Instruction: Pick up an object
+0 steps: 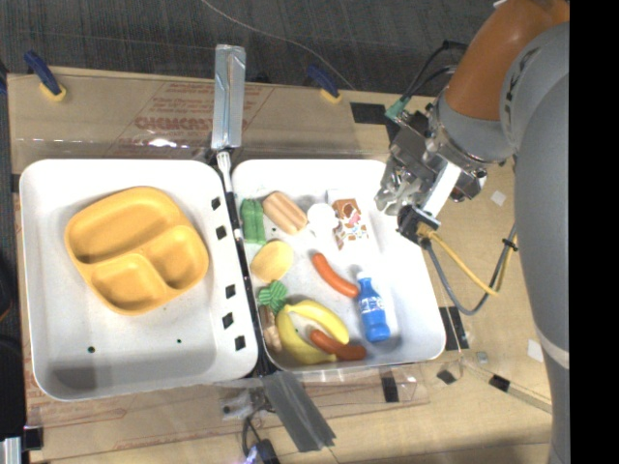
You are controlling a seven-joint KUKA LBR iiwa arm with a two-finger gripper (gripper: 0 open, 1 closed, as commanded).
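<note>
1. At the right bin's [426, 298] near edge, a banana [302, 329] partly covers a sausage [334, 344]; a blue bottle [373, 309] lies beside them.
2. Farther back lie an orange sausage [334, 275], a bun [272, 259] and a small printed carton [349, 222].
3. Above the bin's far right rim, the gripper [404, 203] hangs over the toys, touching none; its state cannot be made out.
4. The arm [503, 66] leans in from the right, its upper part cut off.
5. In the left bin [39, 356] sits a yellow divided tray [135, 247].
</note>
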